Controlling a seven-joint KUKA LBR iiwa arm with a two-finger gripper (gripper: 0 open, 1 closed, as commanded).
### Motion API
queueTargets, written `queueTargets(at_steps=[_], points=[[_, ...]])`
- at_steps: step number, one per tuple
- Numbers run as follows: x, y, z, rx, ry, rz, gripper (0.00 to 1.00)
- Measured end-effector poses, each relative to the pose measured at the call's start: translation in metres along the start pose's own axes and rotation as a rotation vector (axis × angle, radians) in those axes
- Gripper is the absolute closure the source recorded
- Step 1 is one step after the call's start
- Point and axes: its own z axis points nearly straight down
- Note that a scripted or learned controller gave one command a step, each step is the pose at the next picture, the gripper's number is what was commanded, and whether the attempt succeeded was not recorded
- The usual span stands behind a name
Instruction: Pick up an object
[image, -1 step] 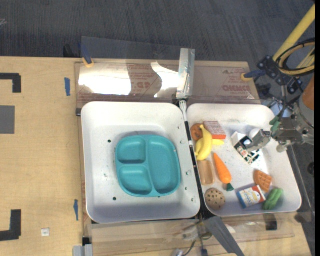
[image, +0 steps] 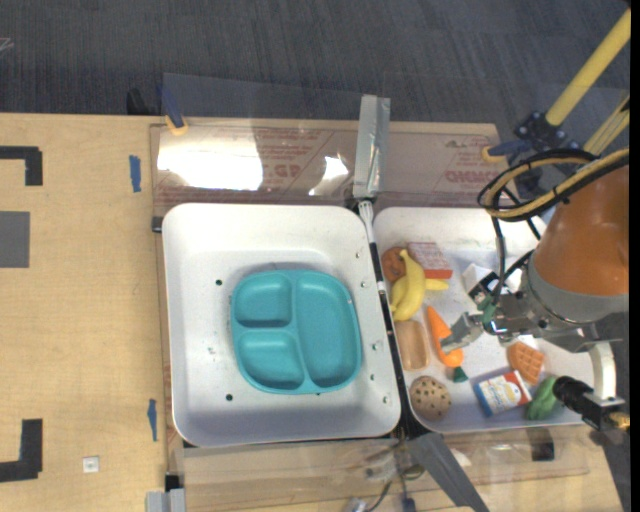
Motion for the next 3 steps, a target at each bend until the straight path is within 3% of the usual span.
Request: queueTargets(at_steps=[1,2,3], points=[[-0.014,0.003,0.094,-0.013,-0.004,-0.186,0.0],[0.004,0.032,-0.005,-0.012,-0.005,-0.397,0.0],[-0.014,0.01,0.094,-0.012,-0.004,-0.19,0.0]])
